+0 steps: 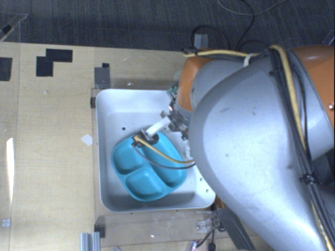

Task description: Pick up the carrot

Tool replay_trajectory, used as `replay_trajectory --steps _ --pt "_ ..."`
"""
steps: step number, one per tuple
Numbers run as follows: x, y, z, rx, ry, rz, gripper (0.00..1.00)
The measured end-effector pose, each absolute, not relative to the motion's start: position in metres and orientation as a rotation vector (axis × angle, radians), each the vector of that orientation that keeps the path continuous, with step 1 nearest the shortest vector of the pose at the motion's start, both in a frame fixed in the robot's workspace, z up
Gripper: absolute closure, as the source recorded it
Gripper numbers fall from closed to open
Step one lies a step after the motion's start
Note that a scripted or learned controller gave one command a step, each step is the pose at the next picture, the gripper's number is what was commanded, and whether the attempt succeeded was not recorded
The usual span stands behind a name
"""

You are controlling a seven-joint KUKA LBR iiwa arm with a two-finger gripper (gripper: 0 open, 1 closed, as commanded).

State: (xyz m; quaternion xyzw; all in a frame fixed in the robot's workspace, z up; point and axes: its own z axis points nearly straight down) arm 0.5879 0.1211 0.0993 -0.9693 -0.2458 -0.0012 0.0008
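Camera view: looks down at a slant on a pale wooden table (47, 140), with dark carpet (131, 9) beyond its far edge.
Bin: a shallow white bin (104, 140) sits on the table left of centre. Its left wall, near wall and far-left corner are in sight, and its right part lies under the arm.
Blue plate: a blue divided plate (144, 184) lies flat in the bin, toward the near wall. It has three rounded compartments, one to the left, one to the near side and one to the right, and what can be seen of them holds nothing.
Arm: the grey arm (246, 140) comes in from the right and takes up most of the right half of the view. Its orange band (188, 77) is above the bin's far-right corner.
Hand: the hand (177, 120) hangs below the band, over the bin's right side and just beyond the plate's far edge. Most of it is hidden by the arm. Whether it is open or closed, and whether it has hold of anything, cannot be told.
Carrot: its place cannot be told, because the arm covers the bin's right part and everything to the right of it.
Table marks: black tape shapes (52, 61) are stuck to the table at far left, well apart from the bin.
Floor: a thin black cable (251, 9) loops on the carpet at the top.
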Motion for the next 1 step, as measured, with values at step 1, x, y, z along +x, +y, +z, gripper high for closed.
replay_trajectory --steps 1 --pt "0.6305 0.1890 0.0891 -3.112 -0.516 -0.032 0.00"
